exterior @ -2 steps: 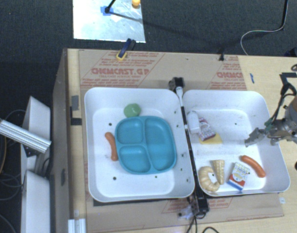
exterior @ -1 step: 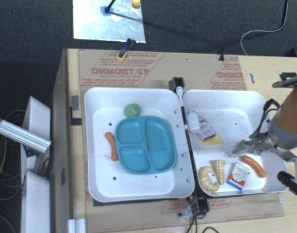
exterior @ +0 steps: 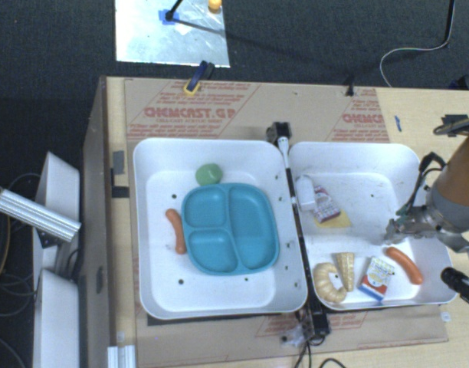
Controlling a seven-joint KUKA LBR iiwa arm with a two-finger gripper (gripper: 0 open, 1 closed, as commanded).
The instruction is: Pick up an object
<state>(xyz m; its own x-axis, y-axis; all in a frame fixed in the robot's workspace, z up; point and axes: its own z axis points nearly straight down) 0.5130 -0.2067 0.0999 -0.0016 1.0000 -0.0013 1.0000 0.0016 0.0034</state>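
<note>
My gripper [exterior: 401,228] hangs over the right side of the right bin [exterior: 372,163], just above and left of an orange sausage [exterior: 404,264]. The same bin holds a small red, white and blue box [exterior: 377,277], a tan cone [exterior: 346,270], a curled pastry [exterior: 329,280], a yellow slice [exterior: 334,219] under a small printed packet [exterior: 323,202], and a white tube [exterior: 303,192]. Nothing shows as held by the gripper.
The left bin [exterior: 165,163] carries a blue divided plate [exterior: 228,228], a green ball [exterior: 208,174] and a second orange sausage [exterior: 175,230]. The grey arm [exterior: 457,190] enters from the right, over the right bin's rim. Cardboard [exterior: 219,106] lies behind the bins.
</note>
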